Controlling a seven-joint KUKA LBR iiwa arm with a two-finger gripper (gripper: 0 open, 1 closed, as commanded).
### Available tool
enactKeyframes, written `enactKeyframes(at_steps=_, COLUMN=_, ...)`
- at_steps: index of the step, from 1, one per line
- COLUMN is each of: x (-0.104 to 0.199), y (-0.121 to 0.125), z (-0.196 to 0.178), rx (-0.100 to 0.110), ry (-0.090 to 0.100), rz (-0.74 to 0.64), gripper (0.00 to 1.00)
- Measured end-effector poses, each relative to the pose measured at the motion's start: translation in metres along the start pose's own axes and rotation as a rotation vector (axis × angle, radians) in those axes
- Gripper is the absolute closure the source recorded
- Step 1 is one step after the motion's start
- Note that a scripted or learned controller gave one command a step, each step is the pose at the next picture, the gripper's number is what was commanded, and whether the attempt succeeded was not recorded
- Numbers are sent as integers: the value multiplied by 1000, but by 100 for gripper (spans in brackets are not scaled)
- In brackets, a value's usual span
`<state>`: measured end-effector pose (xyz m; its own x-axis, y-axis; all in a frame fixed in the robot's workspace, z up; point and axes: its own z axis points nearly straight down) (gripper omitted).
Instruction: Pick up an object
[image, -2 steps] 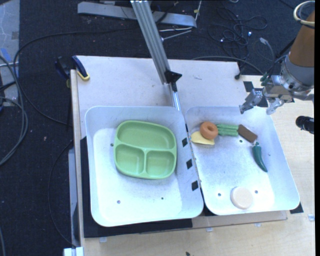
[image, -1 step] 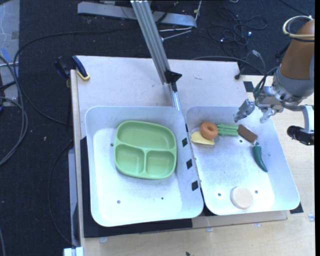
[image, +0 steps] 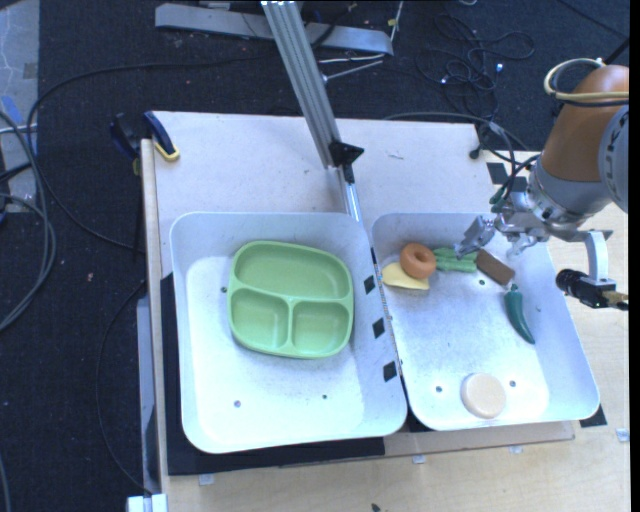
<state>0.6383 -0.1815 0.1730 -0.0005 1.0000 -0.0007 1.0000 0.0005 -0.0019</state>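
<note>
Pick not yet achieved: the end effector hangs low over the far side of the right bin, whether spread or closed cannot be told, while the brown block, doughnut and green pepper lie ungrasped

The pale bench bears two shallow white bins side by side: the left bin and the right bin.

Pale green tray, orange doughnut, dark green pepper, cream disc
</note>
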Motion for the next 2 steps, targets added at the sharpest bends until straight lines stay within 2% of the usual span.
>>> enactKeyframes(at_steps=1, x=-7, y=-5, z=48, rx=1, ry=0, rz=1, gripper=0)
enactKeyframes(at_steps=2, x=-7, y=-4, z=34, rx=-5, ry=-2, rz=0, gripper=100)
